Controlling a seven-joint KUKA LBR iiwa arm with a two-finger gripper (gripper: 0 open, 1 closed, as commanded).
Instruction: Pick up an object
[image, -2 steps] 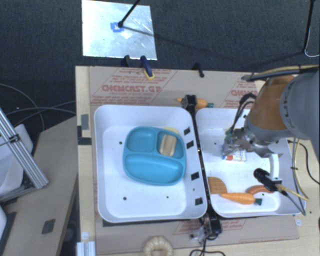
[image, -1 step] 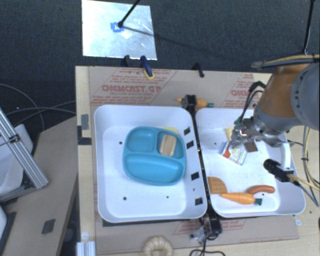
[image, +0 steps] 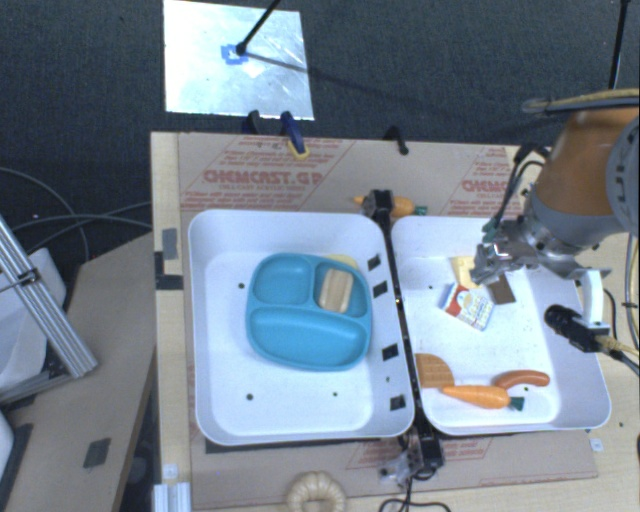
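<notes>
White, shallow and set side by side, the two bins split the things between them: the left bin (image: 215, 400) bears a blue divided plate (image: 305, 312) with a tan, bread-like piece (image: 335, 290) in its upper right compartment. The right bin (image: 585, 405) holds a small red, white and blue packet (image: 467, 305) near its middle, a yellow piece (image: 461, 269) nearer the far edge, and along the near edge a brown slice (image: 433, 370), an orange carrot (image: 480, 396) and a reddish sausage (image: 521, 379). Grey with an orange band, the arm reaches in from the right and its gripper (image: 493, 268) hangs just above the packet, between it and the yellow piece; whether its fingers are parted or closed cannot be told.
</notes>
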